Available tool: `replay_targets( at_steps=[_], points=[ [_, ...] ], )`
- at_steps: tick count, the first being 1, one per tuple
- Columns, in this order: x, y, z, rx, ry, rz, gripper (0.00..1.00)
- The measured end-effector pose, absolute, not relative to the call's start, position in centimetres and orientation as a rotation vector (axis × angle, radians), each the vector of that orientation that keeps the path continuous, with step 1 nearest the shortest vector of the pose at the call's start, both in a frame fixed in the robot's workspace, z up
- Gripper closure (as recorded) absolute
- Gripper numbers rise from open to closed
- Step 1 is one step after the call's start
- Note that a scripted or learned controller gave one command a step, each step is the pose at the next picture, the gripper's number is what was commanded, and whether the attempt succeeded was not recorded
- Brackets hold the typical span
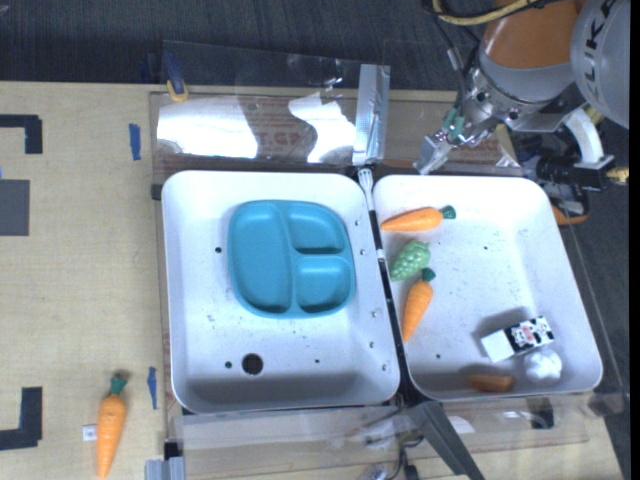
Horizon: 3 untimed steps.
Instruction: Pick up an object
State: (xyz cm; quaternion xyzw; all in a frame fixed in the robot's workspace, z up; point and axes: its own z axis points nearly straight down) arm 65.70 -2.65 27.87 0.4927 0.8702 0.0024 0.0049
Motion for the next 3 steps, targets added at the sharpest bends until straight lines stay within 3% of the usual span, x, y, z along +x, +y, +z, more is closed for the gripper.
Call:
replay_targets(
  at_steps=[1, 2, 3],
  points=[
    [64.7, 0.9, 23.0, 1.812, 2.569, 0.000, 1.00],
    [61.6, -3.9, 26.3, 1.519, 2.748, 0.001, 1.00],
    [61.6, -3.8, 26.2, 1.519, 2.749, 0.000, 0.00]
  ],
)
